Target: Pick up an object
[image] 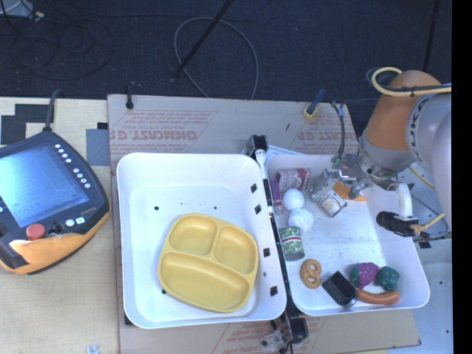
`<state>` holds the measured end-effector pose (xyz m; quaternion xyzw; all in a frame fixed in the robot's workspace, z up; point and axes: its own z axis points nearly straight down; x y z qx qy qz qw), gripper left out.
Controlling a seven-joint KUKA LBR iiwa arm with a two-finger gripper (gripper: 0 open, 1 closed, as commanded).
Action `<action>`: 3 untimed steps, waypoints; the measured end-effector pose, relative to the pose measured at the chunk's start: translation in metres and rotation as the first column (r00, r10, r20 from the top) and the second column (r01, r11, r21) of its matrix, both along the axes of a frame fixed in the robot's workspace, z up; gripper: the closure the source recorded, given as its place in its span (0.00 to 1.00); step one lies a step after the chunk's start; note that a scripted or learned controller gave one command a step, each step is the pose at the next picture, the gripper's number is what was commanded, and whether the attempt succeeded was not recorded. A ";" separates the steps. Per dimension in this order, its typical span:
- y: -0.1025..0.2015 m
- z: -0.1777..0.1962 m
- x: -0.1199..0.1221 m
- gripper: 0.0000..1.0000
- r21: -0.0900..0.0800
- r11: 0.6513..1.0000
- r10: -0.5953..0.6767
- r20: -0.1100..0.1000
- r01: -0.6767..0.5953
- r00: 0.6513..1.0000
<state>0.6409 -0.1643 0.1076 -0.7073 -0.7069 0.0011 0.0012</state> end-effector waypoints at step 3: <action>0.098 0.088 -0.066 1.00 0.003 1.000 0.006 -0.001 -0.006 1.000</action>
